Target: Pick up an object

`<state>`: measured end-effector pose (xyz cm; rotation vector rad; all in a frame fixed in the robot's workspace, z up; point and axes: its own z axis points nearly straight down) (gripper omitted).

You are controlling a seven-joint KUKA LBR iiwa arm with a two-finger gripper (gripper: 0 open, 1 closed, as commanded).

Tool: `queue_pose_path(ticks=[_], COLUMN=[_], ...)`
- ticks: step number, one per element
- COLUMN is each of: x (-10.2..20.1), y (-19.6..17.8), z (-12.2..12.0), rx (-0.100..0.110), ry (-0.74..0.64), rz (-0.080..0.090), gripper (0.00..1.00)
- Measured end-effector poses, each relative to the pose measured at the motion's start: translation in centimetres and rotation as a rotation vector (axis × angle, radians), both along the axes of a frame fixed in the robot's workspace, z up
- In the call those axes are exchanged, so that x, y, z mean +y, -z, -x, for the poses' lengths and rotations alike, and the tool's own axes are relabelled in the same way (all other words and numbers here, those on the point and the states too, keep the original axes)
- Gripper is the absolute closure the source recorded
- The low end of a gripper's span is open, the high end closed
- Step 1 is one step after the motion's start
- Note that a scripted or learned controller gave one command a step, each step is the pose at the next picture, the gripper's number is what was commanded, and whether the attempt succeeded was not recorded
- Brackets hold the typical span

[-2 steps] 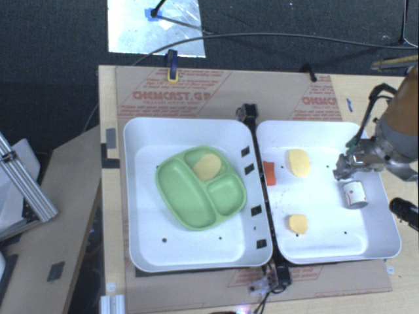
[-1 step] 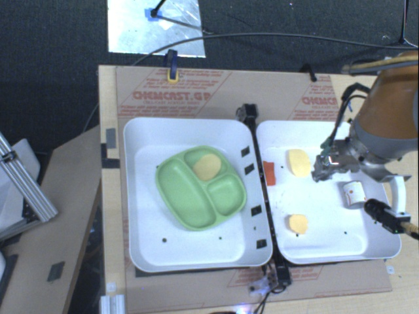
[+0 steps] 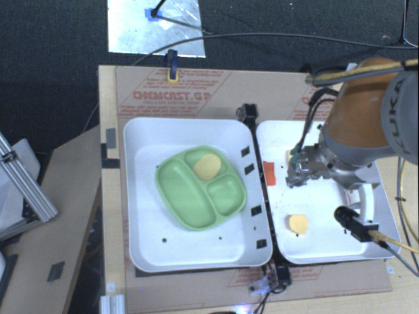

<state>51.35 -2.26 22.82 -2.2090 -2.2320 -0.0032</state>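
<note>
Brown cardboard sheet (image 3: 196, 87) printed "CHEMCAST GP" in red lies under 2 shallow white plastic bins (image 3: 141, 175). Whether the metal two-finger gripper (image 3: 298, 172), over the right bin, is released or clenched, I cannot tell. A small round yellow object (image 3: 298, 224) lies below it, apart; another yellow lump (image 3: 208, 167) sits in the green divided plastic tray (image 3: 190, 201).

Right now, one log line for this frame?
arm: over right bin | gripper: near orange block, fingers unclear | yellow piece: loose | green tray: left bin, holds yellow item

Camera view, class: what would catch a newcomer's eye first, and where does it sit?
The green divided plate in the left bin stands out most, with a pale yellow object in its upper compartment. The orange-banded arm hangs over the right bin, where a small yellow piece lies on the floor.
</note>
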Motion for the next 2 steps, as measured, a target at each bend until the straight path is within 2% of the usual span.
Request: queue_pose_path(ticks=[2], x=[10.7], y=[0.9], z=[-0.7], rx=[-0.001], ry=[0.0], rz=[0.0], gripper=[1.0])
